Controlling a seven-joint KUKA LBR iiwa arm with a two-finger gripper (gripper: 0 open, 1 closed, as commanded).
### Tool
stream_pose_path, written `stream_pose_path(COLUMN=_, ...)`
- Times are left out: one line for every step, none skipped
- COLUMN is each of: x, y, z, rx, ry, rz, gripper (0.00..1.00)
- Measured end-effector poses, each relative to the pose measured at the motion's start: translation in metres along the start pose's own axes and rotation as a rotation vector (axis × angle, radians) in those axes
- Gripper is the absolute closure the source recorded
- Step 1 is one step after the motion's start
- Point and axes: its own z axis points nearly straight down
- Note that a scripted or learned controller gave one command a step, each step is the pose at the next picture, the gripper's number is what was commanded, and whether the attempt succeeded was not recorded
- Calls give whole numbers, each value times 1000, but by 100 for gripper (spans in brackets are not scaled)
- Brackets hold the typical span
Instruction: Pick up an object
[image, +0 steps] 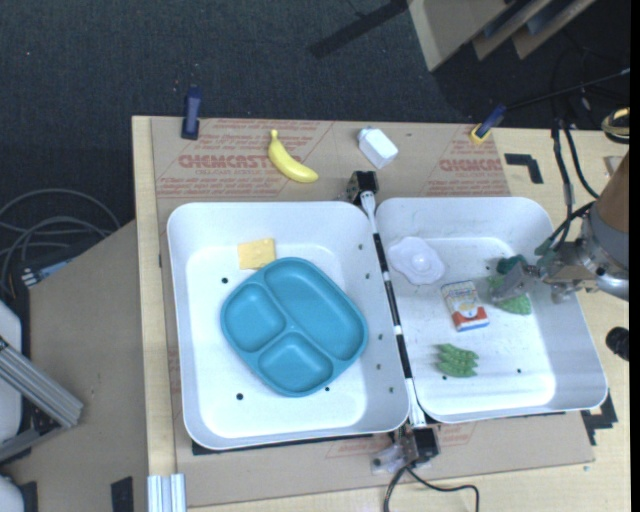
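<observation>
**Tool low over a green item in the right bin**

A green leafy item (515, 297) is seen at the right side of the right bin (560, 385), directly beside the tool (518, 272), which is lowered into the bin from the right. Whether the tool is spread or closed cannot be told, and no object can be made out between its parts. The grey arm (610, 240) is seen entering at the right edge.

In the same bin, a small red and white packet (466, 305) is placed near the middle, a second green leafy piece (456, 360) lies nearer the front, and a clear plastic cup or lid (416, 260) rests toward the back left.

The left bin (200, 400) is occupied by a blue divided plate (291, 325), with a yellow sponge-like square (256, 253) just touching its back edge.

On the surface (160, 300) behind the bins, a yellow banana (289, 160) and a small white block (378, 147) are laid well apart. A blue clip (191, 112) is fixed at the back left corner.
</observation>
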Motion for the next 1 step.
stream_pose_path(x=33, y=-17, z=122, rx=0, ry=1, rz=0, gripper=0)
